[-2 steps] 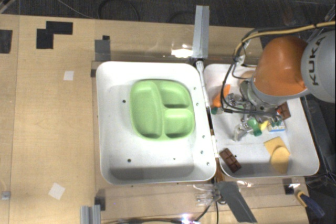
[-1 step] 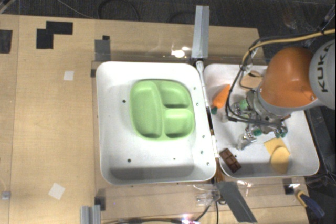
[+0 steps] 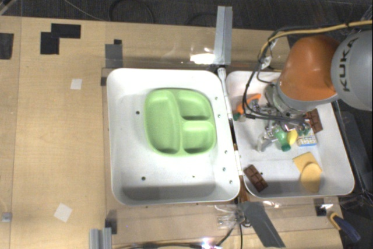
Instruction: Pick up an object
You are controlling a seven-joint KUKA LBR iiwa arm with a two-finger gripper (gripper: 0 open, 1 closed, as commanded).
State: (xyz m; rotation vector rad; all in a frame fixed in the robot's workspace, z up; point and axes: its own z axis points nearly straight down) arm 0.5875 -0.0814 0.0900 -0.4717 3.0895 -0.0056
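Note:
The arm reaches in from the right, and its orange band [image 3: 308, 70] hangs over the right bin [image 3: 344, 181]. My gripper [image 3: 271, 138] is low in the middle of that bin. A small green and yellow object [image 3: 285, 138] lies right against it on its right side; whether it is held cannot be made out. A brown block [image 3: 255, 178] lies near the bin's front left corner. A yellow wedge [image 3: 309, 169] sits at the front right. A brown piece [image 3: 315, 121] and a small printed card [image 3: 306, 139] lie just right of the gripper.
The left bin [image 3: 125, 183] holds a green divided plate [image 3: 178, 121]. A small orange item [image 3: 250, 104] lies at the right bin's left wall, partly under cables. A metal post [image 3: 224, 35] stands behind the wall between the bins.

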